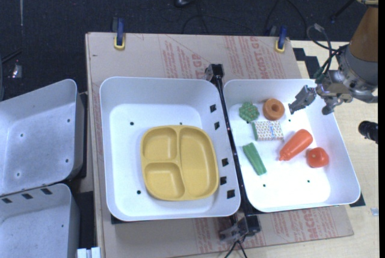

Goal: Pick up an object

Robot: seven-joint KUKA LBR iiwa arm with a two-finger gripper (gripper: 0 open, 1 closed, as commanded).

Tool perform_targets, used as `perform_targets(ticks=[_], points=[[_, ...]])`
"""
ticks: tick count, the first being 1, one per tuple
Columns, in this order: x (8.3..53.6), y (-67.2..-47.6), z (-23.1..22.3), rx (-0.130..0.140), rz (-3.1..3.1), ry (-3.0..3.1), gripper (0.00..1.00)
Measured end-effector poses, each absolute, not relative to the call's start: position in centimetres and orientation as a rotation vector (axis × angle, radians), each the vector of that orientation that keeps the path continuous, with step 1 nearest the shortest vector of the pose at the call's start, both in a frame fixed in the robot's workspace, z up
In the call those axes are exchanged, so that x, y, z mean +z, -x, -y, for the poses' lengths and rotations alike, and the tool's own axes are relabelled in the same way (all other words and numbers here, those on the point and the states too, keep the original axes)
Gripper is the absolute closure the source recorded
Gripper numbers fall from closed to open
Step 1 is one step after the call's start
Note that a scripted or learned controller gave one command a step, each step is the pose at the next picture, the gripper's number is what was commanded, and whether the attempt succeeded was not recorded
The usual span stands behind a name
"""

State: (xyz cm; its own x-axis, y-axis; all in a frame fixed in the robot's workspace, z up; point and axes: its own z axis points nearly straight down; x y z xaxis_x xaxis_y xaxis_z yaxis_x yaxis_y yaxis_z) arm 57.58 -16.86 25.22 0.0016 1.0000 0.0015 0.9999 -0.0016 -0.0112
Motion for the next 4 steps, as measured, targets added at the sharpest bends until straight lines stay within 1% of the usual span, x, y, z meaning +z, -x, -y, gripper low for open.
perform_targets(ticks=[1, 2, 3, 4], points=[[25.8, -57.8, 16.8, 0.001, 2.222, 2.220, 0.00], [20.7, -58.2, 15.9, 0.004, 2.222, 2.216, 0.00], [16.1, -57.6, 16.3, 0.005, 2.217, 2.220, 0.00], [11.7, -57.8, 15.8, 0.004, 2.218, 2.219, 0.00]])
